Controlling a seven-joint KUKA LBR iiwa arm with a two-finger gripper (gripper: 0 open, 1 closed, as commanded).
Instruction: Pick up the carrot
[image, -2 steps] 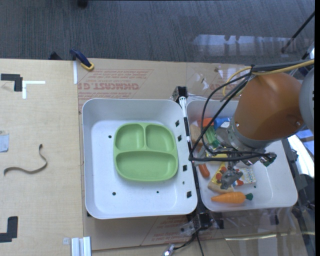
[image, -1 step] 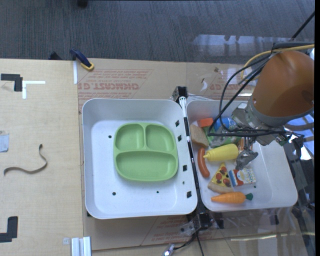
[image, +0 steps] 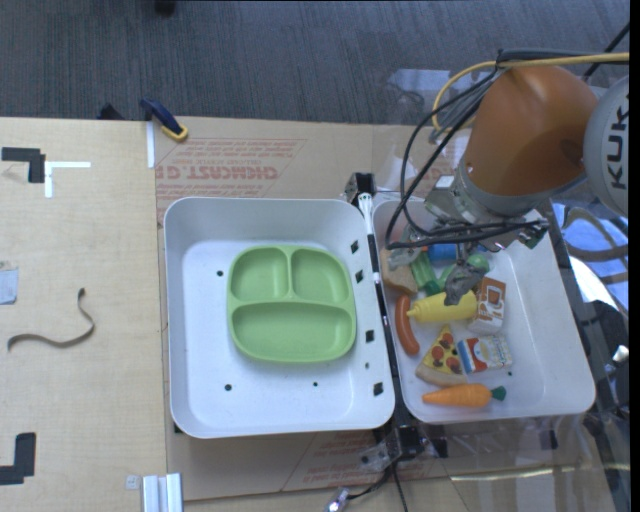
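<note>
Lying near the bin's front, carrot (image: 458, 397) well below gripper (image: 462, 283), grip state unclear.

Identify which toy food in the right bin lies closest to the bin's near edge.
The carrot: orange with a green tip, lying flat along the near wall, below the pizza slice and apart from the other toys.

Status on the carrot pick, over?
Pincer low in right bin, over yellow toy, nothing seen held. Carrot flat at bin's near edge, untouched. Pizza slice and carton lie between.
</note>
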